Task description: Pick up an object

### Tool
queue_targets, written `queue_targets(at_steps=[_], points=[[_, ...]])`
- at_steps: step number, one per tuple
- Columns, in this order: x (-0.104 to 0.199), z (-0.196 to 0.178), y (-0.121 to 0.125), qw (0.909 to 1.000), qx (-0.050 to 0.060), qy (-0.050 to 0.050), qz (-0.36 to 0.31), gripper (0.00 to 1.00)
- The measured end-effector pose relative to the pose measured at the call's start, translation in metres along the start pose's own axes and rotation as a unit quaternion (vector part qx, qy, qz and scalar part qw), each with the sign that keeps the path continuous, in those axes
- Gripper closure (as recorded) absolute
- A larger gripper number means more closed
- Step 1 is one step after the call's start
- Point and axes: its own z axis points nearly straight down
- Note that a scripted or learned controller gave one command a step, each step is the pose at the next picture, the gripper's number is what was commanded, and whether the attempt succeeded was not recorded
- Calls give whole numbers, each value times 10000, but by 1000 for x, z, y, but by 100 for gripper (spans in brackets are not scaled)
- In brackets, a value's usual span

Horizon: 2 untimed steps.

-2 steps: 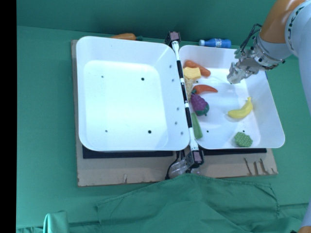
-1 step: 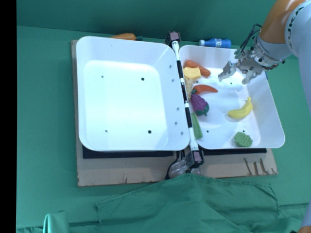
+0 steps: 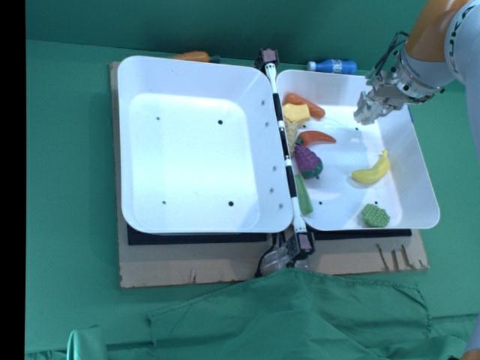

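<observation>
The right bin (image 3: 409, 137) holds several toy foods. A yellow banana (image 3: 373, 170) lies near its middle right and a green knobbly piece (image 3: 375, 215) sits at its front. Along its left wall lie an orange carrot (image 3: 306, 105), a yellow piece (image 3: 295, 113), a red chili (image 3: 316, 136), a purple grape bunch (image 3: 307, 158) and a long green vegetable (image 3: 303, 194). My gripper (image 3: 366, 113) hangs over the bin's back right part, above bare floor, up and right of the banana. Nothing shows between its fingers.
The left bin (image 3: 195, 145) lies beside it, joined by a black and white divider bar (image 3: 283, 137). A blue bottle (image 3: 334, 67) and an orange object (image 3: 192, 55) lie behind the bins. Green cloth (image 3: 300, 317) is bunched at the front.
</observation>
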Motion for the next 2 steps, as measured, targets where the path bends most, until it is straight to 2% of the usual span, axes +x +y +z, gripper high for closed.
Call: queue_targets(at_steps=[1, 2], points=[[-2, -13, 1, 10000, -33, -17, 14, 100], [-2, -30, 62, 10000, 43, 32, -50, 100]])
